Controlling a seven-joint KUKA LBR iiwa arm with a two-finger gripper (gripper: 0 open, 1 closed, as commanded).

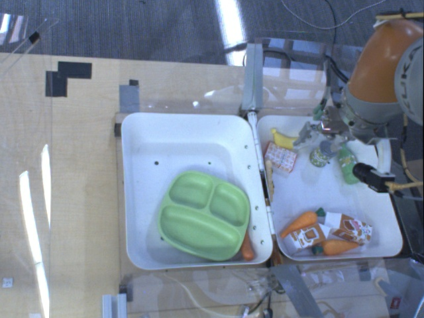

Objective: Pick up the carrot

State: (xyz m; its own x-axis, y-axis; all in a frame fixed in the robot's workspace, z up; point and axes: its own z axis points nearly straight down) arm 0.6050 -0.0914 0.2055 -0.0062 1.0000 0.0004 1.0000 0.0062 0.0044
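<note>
two white bins sit side by side. the carrot (299, 221) lies in the right bin (391, 234), near its front edge, touching a small carton (309, 236). the gripper (322, 130) hovers over that bin's far end, above a banana (283, 139) and a green bottle (347, 165); i cannot tell how its pincer stands. a green divided plate (204, 215) fills the left bin (142, 177).

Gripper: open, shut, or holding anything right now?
Gripper: cannot be told from this view. It sits over the far end of the right bin; the carrot lies at the near end, not between its fingers.
</note>
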